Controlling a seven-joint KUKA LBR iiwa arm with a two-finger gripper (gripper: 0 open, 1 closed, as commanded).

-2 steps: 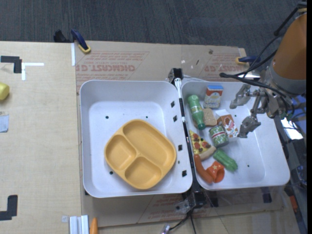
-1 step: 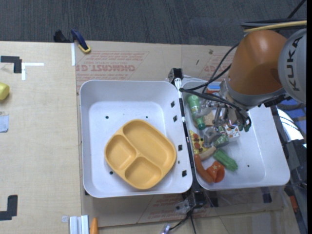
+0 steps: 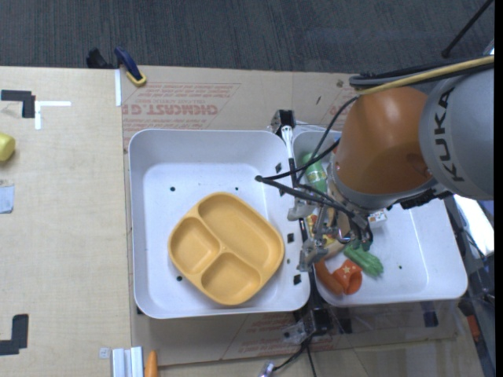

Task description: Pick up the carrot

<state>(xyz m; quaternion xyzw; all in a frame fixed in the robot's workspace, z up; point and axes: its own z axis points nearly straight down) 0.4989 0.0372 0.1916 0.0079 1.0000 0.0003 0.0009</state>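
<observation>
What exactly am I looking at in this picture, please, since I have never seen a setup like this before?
One camera looks down at a slant on a bench with two shallow white bins. The big grey and orange shape on the right is a robot arm reaching in. Its gripper hangs low over the right bin; whether it holds anything is unclear. Beneath it lies a toy carrot, orange with green leaves, which it is meant to pick up. The left bin holds a yellow divided plate.

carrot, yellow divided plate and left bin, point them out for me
carrot [image 3: 343,278], camera view, on its orange body in the right bin.
yellow divided plate [image 3: 226,247], camera view, on the ridge between its compartments.
left bin [image 3: 153,210], camera view, on its bare white floor left of the plate.
</observation>
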